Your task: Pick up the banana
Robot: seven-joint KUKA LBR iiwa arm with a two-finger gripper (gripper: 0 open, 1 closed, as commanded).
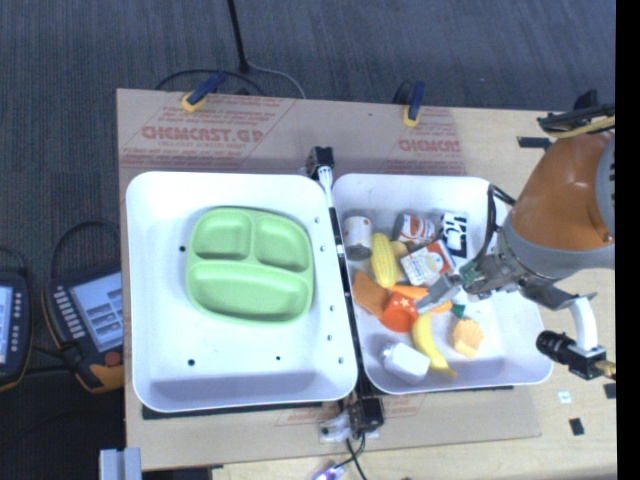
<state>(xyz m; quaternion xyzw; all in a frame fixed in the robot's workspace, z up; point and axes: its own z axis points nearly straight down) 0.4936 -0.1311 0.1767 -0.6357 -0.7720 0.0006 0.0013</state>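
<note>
The yellow banana (431,344) lies in the front middle of the right bin (520,368), running from beside an orange toy down toward the bin's front wall. My gripper (440,294) reaches in from the right and hovers low over the cluttered middle of that bin, just above and behind the banana's upper end. The banana rests on the bin floor among the other items, with nothing gripping it.
Crowding the banana are a yellow corn cob (383,258), orange toys (392,310), a white bottle (405,361), a yellow-orange piece (467,338), a small can (357,233) and food packets (418,230). The left bin (160,368) holds a green divided plate (250,265).
</note>
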